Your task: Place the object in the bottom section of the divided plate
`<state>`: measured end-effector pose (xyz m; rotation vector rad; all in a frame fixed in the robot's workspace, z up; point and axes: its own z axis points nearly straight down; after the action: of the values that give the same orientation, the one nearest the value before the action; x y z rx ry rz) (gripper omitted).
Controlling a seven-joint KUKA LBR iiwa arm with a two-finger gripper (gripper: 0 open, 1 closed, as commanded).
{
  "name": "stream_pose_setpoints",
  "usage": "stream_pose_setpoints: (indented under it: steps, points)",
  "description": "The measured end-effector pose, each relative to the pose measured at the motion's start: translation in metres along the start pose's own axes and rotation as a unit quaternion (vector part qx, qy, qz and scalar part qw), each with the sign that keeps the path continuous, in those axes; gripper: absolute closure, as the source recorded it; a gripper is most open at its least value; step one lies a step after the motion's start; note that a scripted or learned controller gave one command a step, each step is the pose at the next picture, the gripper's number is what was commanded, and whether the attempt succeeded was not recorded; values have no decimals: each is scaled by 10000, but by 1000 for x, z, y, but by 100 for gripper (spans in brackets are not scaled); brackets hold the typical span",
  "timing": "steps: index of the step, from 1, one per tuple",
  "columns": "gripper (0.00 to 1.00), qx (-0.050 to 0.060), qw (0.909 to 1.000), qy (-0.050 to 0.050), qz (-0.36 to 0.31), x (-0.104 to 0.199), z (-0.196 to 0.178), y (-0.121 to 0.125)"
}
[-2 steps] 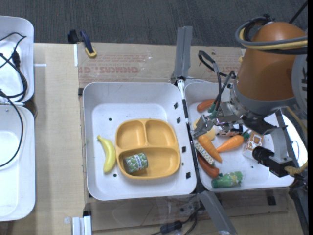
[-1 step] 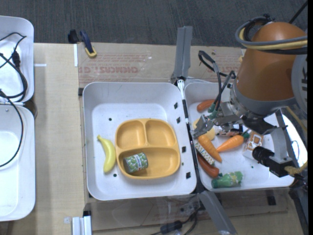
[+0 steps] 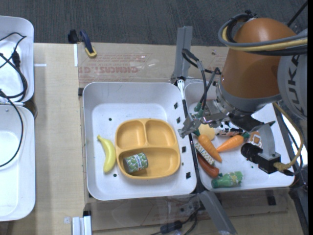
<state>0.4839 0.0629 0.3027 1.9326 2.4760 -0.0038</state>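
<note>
A pale wooden bench (image 3: 54, 131) carries two shallow white bins side by side, with dark carpet beyond its far edge. In the left bin (image 3: 98, 146) sits a yellow divided plate (image 3: 146, 148) with two small far sections and one wide near section. A small green can (image 3: 135, 162) lies on its side in that near, bottom section, toward its left end. A banana (image 3: 107, 153) lies on the bin floor just left of the plate, apart from it.

The arm's orange band (image 3: 259, 58) and grey wrist hang over the right bin (image 3: 279, 173). The gripper (image 3: 195, 124) shows as grey metal parts near the wall between the two bins, above the plate's right rim; whether the jaws are parted or closed cannot be told from this angle, and nothing is seen between them. The can lies well to the left of and nearer than the gripper, clear of it.

In the right bin lie two carrots (image 3: 209, 148) (image 3: 231, 143), a red sausage-like item (image 3: 208, 166) and a green packet (image 3: 227, 179).

A blue and yellow clamp (image 3: 85, 43) rests at the bench's far edge.
</note>
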Motion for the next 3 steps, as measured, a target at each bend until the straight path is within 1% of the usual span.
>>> stream_pose_setpoints:
  steps: [1,2,3]
  points:
    - [0,1,10000,0,2,0,0,0]
    - [0,3,9982,-2,-595,-37,6,84]
    - [0,22,9995,10,304,-34,111,-13]
